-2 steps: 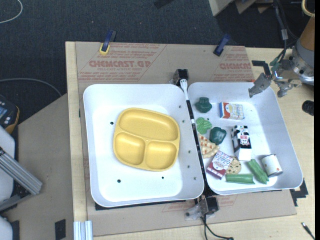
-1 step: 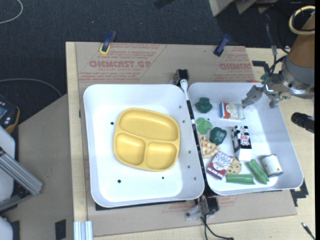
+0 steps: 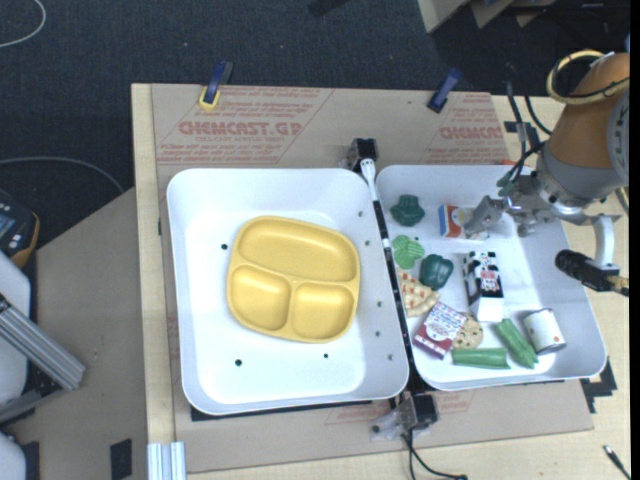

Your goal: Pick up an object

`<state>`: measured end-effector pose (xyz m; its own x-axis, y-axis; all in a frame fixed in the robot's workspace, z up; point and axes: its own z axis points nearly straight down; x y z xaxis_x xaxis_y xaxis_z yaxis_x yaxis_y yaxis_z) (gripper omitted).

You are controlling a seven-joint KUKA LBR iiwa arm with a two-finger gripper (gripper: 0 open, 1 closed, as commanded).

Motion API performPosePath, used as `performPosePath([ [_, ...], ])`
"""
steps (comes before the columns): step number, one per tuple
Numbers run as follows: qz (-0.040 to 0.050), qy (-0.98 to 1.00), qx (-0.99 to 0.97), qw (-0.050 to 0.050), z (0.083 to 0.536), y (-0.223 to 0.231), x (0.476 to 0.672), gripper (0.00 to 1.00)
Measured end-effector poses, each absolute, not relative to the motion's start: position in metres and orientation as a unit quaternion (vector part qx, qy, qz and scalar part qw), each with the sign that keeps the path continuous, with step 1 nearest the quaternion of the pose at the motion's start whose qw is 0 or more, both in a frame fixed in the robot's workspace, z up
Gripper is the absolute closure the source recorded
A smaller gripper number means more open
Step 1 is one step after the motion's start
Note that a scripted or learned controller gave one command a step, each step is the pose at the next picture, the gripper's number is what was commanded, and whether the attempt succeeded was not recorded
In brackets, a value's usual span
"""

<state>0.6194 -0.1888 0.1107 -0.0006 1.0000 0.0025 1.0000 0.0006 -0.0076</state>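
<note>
The right bin [image 3: 575, 303] holds several small toys. Along its left side lie a dark green pepper [image 3: 407, 209], a light green leaf [image 3: 407, 251], another dark green piece [image 3: 436, 269] and a pizza slice [image 3: 415, 293]. An orange and white box [image 3: 453, 220] sits near the back. A black, white and red figure [image 3: 485, 272] lies mid-bin above a white block [image 3: 491, 309]. Near the front are a maroon packet [image 3: 440, 329], a cookie [image 3: 467, 335], two green vegetables [image 3: 481, 359] and a small can [image 3: 543, 330]. My gripper [image 3: 503, 216] hovers over the bin's back, just right of the box.
The left bin [image 3: 200, 298] holds a yellow divided plate [image 3: 293, 277]. A black divider [image 3: 385, 258] runs between the bins. Clamps [image 3: 212, 86] grip the cardboard board at the back. The arm's orange band [image 3: 590, 118] rises at the right edge.
</note>
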Motion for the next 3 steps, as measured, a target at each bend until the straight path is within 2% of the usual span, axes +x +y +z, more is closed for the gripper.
performPosePath([
  [1, 0.0011, -0.707, -0.707, 0.002, 0.083, -0.188, 0.619, 0.00],
  [2, -0.0002, -0.707, -0.707, 0.000, 0.096, -0.188, 0.621, 1.00],
  [3, -0.0014, -0.707, -0.707, -0.003, 0.140, -0.186, 0.621, 1.00],
])
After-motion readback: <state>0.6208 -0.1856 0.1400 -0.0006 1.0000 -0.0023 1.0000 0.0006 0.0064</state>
